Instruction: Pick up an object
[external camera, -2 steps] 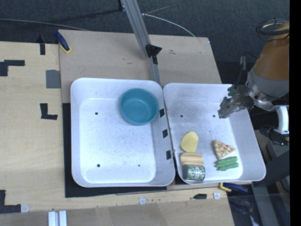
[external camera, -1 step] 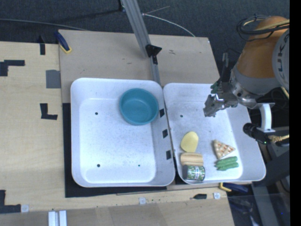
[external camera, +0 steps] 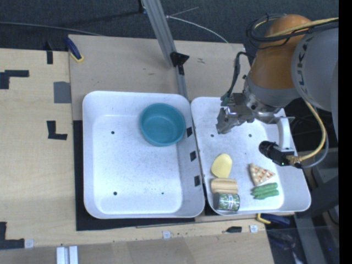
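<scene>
Camera view: the end effector (external camera: 226, 123) hovers over the right bin (external camera: 297, 199); finger state unclear. Best descend squarely onto the yellow lemon-shaped piece (external camera: 222, 165).

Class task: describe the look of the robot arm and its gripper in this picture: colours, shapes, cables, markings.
The arm is rounded and grey, with dark lettering on its casing and a bulbous orange band above the wrist. Black and yellow cables loop around it. The gripper is a small dark-grey metal assembly with two fingers.
</scene>
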You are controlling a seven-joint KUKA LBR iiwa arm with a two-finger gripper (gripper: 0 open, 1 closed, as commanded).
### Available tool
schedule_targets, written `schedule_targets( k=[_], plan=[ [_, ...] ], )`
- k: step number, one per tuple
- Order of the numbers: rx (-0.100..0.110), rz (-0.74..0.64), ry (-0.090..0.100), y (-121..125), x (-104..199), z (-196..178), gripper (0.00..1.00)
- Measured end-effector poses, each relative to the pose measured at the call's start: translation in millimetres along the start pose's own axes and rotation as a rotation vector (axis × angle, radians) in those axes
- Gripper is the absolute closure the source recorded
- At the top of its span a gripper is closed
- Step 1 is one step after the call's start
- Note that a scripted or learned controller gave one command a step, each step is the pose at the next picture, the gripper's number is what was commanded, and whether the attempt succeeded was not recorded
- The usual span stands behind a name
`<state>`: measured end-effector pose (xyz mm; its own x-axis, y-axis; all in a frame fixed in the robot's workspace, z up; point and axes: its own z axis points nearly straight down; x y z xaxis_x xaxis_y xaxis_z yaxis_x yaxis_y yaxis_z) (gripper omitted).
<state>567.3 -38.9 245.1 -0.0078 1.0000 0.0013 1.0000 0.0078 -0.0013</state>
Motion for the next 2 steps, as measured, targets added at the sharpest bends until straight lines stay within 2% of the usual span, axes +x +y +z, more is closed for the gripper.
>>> schedule_targets(
  k=[1,2],
  plan=[
    [0.001,0.000,0.000,3,61,-1,1.00],
    [0.003,0.001,-0.001,-5,114,16,1.00]
  ],
)
